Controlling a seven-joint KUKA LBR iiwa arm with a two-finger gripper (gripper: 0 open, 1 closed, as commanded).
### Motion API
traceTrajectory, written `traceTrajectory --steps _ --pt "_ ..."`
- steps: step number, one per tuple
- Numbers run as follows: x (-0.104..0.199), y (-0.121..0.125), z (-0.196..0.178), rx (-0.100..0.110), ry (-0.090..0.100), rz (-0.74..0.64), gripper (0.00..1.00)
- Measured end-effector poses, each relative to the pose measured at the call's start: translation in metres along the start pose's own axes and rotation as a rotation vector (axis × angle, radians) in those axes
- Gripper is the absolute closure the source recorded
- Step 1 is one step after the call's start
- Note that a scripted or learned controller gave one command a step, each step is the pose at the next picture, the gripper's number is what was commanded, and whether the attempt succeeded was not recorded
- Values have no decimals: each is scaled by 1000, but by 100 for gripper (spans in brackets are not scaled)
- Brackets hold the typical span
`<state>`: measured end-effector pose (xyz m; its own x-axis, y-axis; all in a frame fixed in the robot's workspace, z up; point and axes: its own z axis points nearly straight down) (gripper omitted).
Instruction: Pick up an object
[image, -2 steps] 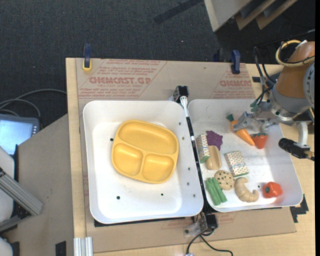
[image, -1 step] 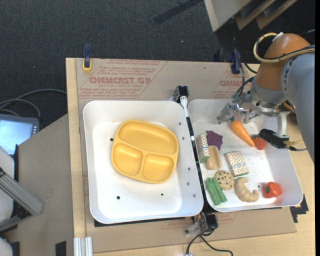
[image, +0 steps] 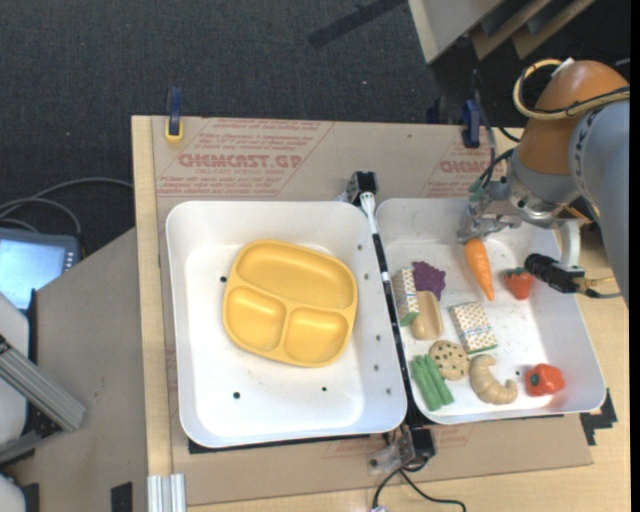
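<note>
Right-hand bin (image: 590, 350), upper corner: my tool (image: 487, 222) hangs just over the thick end of a toy carrot (image: 479, 265). From this slanted overhead view I cannot tell how the tool is set, and nothing is visibly held.

Item 1, the carrot: orange, tapered, lying with its point toward the near side of the bin, apart from its neighbours. I judge it hollow moulded plastic, so light, stiff and smooth. It is likely to roll or squirt out of a pinch taken on the taper. Best hold is across the thick upper third, squarely across its length, where the sides run nearly parallel.

Item 2, a red strawberry-like piece (image: 518, 284): just beside the carrot, small and rounded, a poorer bite.

Item 3, a red tomato or pepper (image: 545, 379): near the bin's right wall, round and probably slippery.

Item 4, a wrapped snack block (image: 472, 327): flat-sided, and probably the most forgiving grasp.

Item 5, a cluster by the divider: purple grapes (image: 429, 274), a pale bread-like piece (image: 427, 317), a cookie (image: 448, 359), green beans (image: 431, 383) and a tan croissant shape (image: 492, 380). These lie close together (some touching), so a clean pick is harder.

Left-hand bin (image: 190, 300): one yellow compartment plate (image: 289, 303), wide and shallow, awkward to pinch except by its rim.

Both bins rest on the tabletop (image: 150, 300).
</note>
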<state>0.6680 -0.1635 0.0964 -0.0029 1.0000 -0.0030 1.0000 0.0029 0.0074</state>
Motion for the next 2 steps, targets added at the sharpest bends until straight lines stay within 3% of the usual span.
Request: traceTrajectory --steps 1,2 --pt "59 -1 12 10 5 -2 100" --pt "108 2 -97 -6 3 -3 100"
